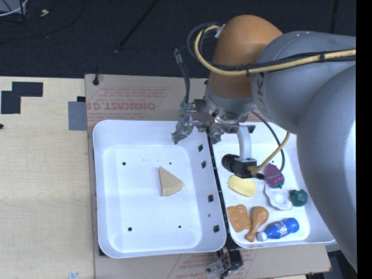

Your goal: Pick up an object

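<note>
A tan wedge-shaped piece (170, 182) lies alone near the middle of the left bin (107, 156). My gripper (197, 133) hangs over the back end of the wall between the two bins, behind and to the right of the wedge. Its fingers are spread open with nothing between them. The right bin (311, 235) holds a pale yellow piece (242, 186), a purple item (274, 176), a white item (279, 199), a small green item (299, 197), a blue bottle (282, 228), a brown drumstick (256, 221) and a brown lump (238, 217).
The grey arm (308, 109) covers the back and right side of the right bin. A brown cardboard sheet (133, 97) lies under both bins, on a pale wooden bench (40, 185). The dividing rims (212, 196) stand between the bins.
</note>
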### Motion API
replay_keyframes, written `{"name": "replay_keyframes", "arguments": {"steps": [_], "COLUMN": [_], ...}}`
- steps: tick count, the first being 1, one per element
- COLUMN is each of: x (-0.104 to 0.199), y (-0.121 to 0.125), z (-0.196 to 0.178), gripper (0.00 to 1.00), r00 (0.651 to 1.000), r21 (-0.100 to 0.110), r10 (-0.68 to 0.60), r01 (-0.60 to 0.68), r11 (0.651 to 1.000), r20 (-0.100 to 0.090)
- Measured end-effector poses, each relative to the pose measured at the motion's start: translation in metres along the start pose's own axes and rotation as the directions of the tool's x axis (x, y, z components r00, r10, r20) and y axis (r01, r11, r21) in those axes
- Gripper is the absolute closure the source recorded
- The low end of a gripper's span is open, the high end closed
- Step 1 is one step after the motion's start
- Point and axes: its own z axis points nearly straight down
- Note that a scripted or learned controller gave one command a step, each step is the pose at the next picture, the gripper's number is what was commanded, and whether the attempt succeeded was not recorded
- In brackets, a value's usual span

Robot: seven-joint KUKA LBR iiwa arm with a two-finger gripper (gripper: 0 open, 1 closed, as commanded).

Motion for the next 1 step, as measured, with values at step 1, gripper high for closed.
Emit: {"name": "replay_keyframes", "arguments": {"steps": [1], "x": [-0.0043], "y": [-0.0021], "z": [-0.0057], "gripper": [1.0], "r00": [1.0], "r21": [0.01], "r10": [0.001], "r01": [-0.001], "r11": [1.0], "r20": [0.005]}}
